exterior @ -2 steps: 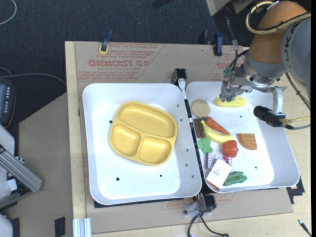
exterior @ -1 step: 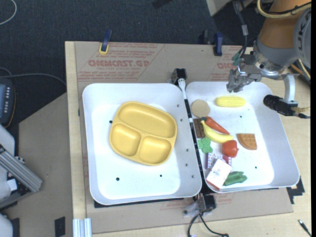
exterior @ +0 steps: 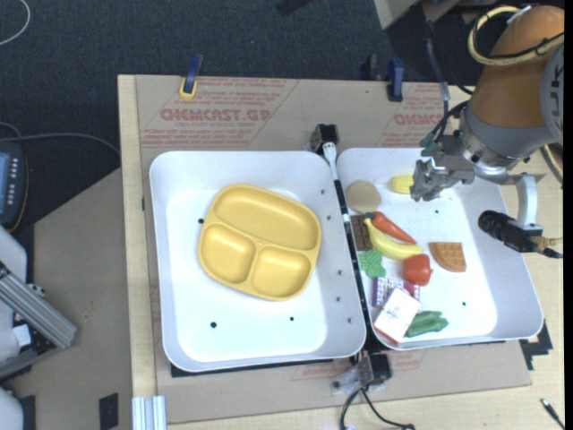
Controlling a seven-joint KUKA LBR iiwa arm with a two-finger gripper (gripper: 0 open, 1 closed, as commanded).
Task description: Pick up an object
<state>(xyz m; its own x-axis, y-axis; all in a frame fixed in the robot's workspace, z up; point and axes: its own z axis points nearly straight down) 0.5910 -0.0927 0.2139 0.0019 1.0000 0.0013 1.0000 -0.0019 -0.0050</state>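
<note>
While the gripper [exterior: 428, 184] hangs in the right bin [exterior: 501, 325], its grasp unreadable, a small yellow piece [exterior: 401, 184] sits just beside it: likely light, slick plastic, best pinched across its middle

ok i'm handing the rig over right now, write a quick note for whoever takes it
Gripper: low over the top of the right bin, beside a small yellow item; nothing seen between its fingers.
Right bin also holds a banana, carrot, tomato, waffle piece, tan round item, white box and green pieces.
Left bin holds a yellow divided plate.
Done: nothing picked yet. Left: grasp and lift one object.
</note>
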